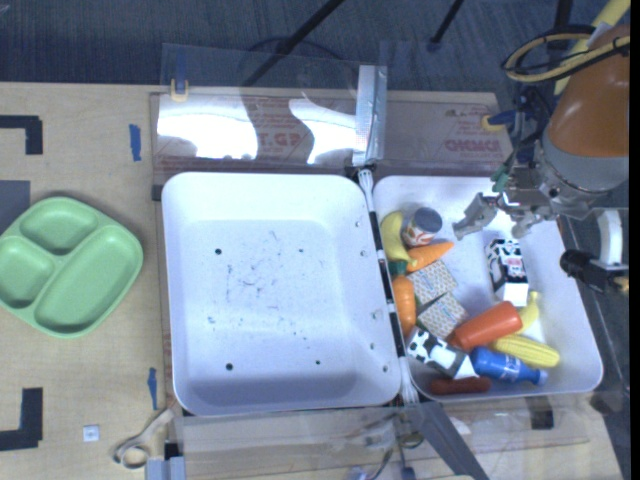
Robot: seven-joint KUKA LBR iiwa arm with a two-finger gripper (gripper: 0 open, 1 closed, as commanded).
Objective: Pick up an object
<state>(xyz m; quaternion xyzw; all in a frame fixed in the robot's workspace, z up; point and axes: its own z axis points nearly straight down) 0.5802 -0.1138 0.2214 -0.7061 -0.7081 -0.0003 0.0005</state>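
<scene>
So the end effector (492, 211) is hanging over the far part of the right bin (585, 368), and its two fingers look spread apart with nothing between them. The orange band (592, 108) sits right behind it on the arm.

All the toys are piled in that same bin. Closest is the little milk carton (509, 266) with the cow pattern, just below the end effector. Off to the side away from the arm there's a yellow banana (393, 236) against the bin wall, plus a small figure with a grey cap (422, 224) and a carrot (430, 255) next to it. Further toward the front edge: two checkered blocks (437, 298), an orange pepper-ish thing (486, 325), a yellow corn cob (527, 350), a blue bottle (505, 366) and a black-and-white cow toy (436, 352) (can't make out every piece in that heap).

The left bin (190, 218) sits well beyond the pile, and a green divided plate (66, 264) is way out past it on the desk (60, 398).
</scene>
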